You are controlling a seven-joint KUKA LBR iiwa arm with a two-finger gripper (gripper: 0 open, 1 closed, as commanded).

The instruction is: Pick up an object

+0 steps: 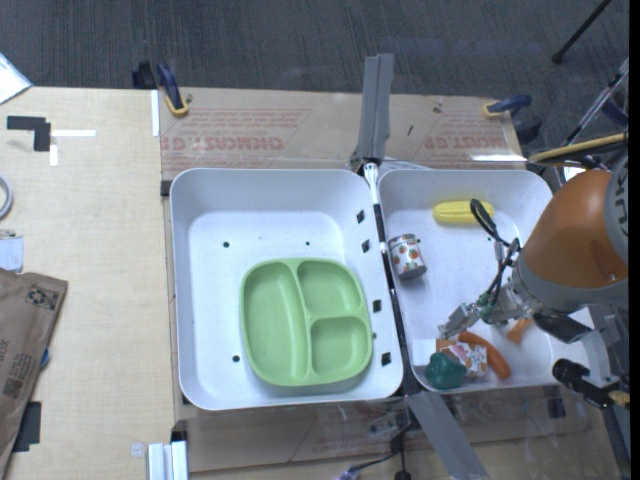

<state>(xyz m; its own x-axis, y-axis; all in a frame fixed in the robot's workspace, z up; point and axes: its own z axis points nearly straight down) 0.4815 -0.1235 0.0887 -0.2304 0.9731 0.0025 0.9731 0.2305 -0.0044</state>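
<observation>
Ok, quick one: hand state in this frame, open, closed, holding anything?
Hand: low in the right bin, just above the orange and green items; open or closed cannot be told, and nothing visibly held.

A small can (pixel 406 256) stands upright up-left of the gripper (pixel 462 318); yellow corn (pixel 455 211) lies beyond; orange and green toys (pixel 462 360), seemingly food, just below.

Arm (pixel 585 238): grey casing with a broad, rounded orange band above the wrist. Black cable (pixel 492 230) loops along the wrist. Gripper (pixel 470 318): small, metallic grey hardware.
</observation>
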